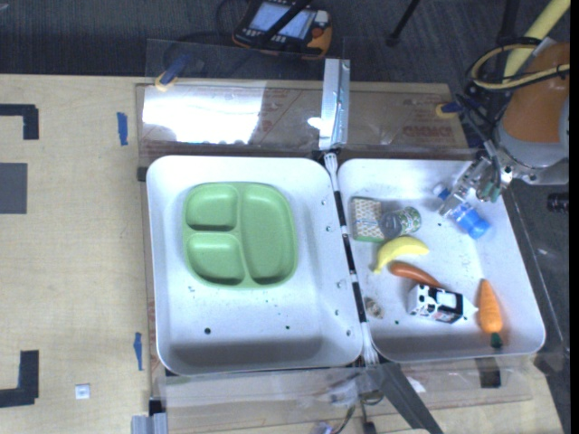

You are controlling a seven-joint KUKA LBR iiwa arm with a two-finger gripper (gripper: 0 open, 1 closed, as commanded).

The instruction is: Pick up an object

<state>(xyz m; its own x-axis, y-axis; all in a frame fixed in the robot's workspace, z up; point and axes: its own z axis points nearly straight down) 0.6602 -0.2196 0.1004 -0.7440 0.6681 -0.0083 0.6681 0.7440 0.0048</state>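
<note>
Gripper (pixel 477 188) low over right bin's (pixel 520 278) upper right corner, jaws' spread impossible to tell, tips just above a blue object (pixel 472 219), banana (pixel 399 250) and carrot (pixel 489 307) apart.

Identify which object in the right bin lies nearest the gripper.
The blue object, just below the gripper at the bin's upper right; the banana and carrot lie farther down.

- Bright, even overhead light; bins (pixel 163 269) near white.
- Strong glare on the clear panel (pixel 204 116) behind them.
- Soft shadows, slight overall blur, dim floor (pixel 90 16).
</note>
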